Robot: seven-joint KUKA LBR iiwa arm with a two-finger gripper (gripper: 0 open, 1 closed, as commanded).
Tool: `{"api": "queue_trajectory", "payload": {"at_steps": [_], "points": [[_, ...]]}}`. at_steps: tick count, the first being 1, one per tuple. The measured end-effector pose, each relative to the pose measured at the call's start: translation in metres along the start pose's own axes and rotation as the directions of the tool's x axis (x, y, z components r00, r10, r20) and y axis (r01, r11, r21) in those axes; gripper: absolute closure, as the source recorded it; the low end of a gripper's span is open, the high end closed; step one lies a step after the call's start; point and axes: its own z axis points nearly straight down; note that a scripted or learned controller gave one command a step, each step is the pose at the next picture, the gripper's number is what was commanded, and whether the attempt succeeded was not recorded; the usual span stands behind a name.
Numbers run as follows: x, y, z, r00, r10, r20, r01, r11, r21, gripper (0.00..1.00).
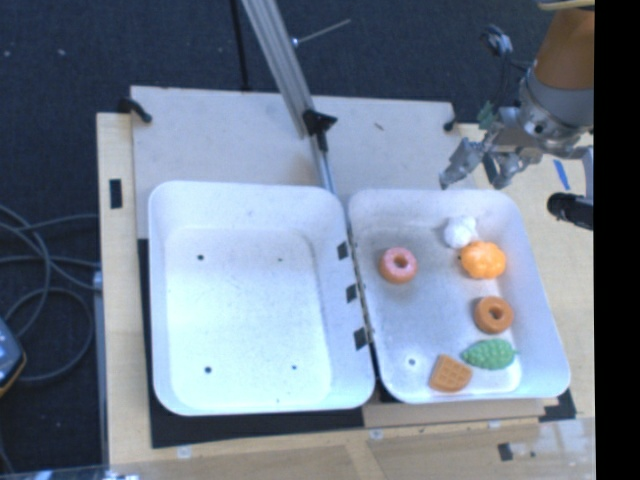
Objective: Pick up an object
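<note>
Two white bins [250,298] sit on a pale bench [400,128] above dark carpet [60,38]; gripper [480,166] open.

The claw [478,166] hangs above the right bin's [535,268] far rim — six small objects inside.

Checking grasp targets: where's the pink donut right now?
The pink donut lies in the right bin, on its left side near the divider, apart from the white ball and the orange piece.

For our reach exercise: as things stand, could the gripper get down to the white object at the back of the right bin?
Probably yes. The gripper hangs just beyond the right bin's back rim, near the white object. Nothing covers it, though the orange object touches its near side.
</note>
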Motion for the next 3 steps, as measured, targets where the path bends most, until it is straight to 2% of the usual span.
{"api": "queue_trajectory", "payload": {"at_steps": [1,2,3], "points": [[-0.065,0.007,0.130,1.000,0.004,-0.001,-0.004,1.000,0.010,0.00],[-0.064,0.010,0.113,1.000,0.001,0.002,-0.001,1.000,-0.001,1.00],[-0.035,0.014,0.154,1.000,-0.002,0.000,0.002,1.000,0.003,1.00]]}}
